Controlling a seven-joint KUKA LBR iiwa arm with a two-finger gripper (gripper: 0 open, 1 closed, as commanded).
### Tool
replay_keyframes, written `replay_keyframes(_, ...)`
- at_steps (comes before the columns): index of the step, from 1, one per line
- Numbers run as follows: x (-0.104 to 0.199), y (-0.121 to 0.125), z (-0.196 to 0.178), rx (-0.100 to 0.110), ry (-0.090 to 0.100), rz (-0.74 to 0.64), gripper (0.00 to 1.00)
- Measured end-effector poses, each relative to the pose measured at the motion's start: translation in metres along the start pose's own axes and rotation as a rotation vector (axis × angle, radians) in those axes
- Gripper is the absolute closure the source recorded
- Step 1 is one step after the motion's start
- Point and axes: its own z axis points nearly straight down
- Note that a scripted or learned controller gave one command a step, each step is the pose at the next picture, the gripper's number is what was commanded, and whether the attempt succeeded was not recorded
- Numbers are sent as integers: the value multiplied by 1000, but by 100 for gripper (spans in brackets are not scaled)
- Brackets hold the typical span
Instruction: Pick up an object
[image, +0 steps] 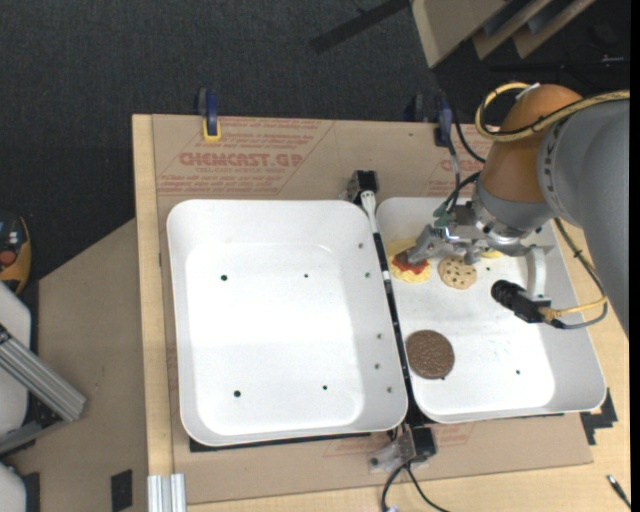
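Two shallow white bins sit side by side on the bench, the left bin (200, 300) and the right bin (560, 385). The right bin holds three small items: one dark brown round disc (431, 354), one tan chocolate-chip cookie (458, 272), and one red and yellow piece (409, 266). One robot arm (590, 160) reaches in from the right

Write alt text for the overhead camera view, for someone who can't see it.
A grey robot arm with an orange band reaches from the right, its gripper low over the right shallow white bin, near a red and yellow toy and a tan chip cookie. A round brown cookie lies nearer the front.
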Motion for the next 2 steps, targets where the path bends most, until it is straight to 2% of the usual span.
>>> replay_keyframes(1,4,32,8,50,2,-2,0)
replay_keyframes(2,8,38,9,7,1,4,0)
